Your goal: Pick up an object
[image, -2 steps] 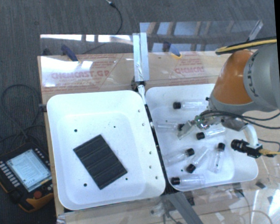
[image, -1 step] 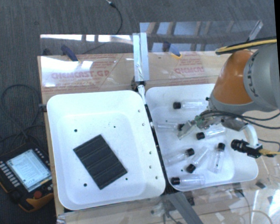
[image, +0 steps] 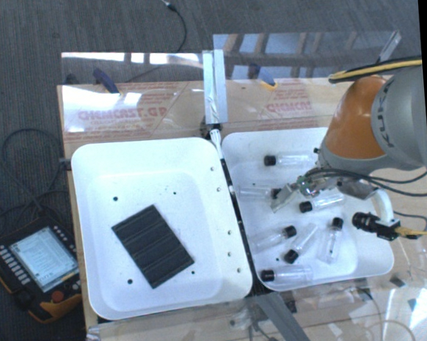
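Several clear vials with black caps lie scattered in the right bin (image: 368, 264). One vial (image: 285, 158) is at the back, another vial (image: 322, 203) sits mid-bin, and a third vial (image: 289, 273) rests by the front wall. My gripper (image: 289, 195) hangs low over the middle of this bin, its metal tip right by a vial (image: 256, 192) near the left wall. The grey and orange arm (image: 364, 121) covers the bin's back right corner. In the left bin (image: 92, 212) lies a black ribbed slab (image: 152, 245), turned at an angle.
A clear plastic panel (image: 141, 98) stands behind both bins. A teach pendant (image: 36, 268) and its cables lie on the floor to the left. A black connector with a yellow cable (image: 376, 224) hangs over the right bin's right edge.
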`<state>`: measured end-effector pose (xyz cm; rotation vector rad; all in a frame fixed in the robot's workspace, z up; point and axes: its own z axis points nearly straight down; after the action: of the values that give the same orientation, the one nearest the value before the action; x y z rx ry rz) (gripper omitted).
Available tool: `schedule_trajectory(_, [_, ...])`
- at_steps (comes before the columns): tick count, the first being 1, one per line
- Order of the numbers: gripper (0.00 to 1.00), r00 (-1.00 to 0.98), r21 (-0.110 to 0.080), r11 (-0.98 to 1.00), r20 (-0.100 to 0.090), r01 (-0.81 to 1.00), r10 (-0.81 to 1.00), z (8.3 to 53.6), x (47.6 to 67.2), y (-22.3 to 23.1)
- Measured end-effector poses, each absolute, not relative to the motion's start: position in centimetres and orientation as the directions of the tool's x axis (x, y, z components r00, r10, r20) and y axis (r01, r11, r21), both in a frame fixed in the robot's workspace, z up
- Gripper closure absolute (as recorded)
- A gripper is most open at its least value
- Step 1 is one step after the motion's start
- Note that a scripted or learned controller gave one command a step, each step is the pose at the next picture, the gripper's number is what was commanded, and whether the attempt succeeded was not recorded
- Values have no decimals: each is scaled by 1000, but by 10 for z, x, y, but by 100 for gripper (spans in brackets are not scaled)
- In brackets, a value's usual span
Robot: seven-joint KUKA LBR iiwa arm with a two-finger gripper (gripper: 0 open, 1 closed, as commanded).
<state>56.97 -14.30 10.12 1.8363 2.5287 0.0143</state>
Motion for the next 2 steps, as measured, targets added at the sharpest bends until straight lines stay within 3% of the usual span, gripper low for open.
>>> schedule_trajectory(2, [0, -309, 17, 310, -8, 951, 951, 101, 570, -143])
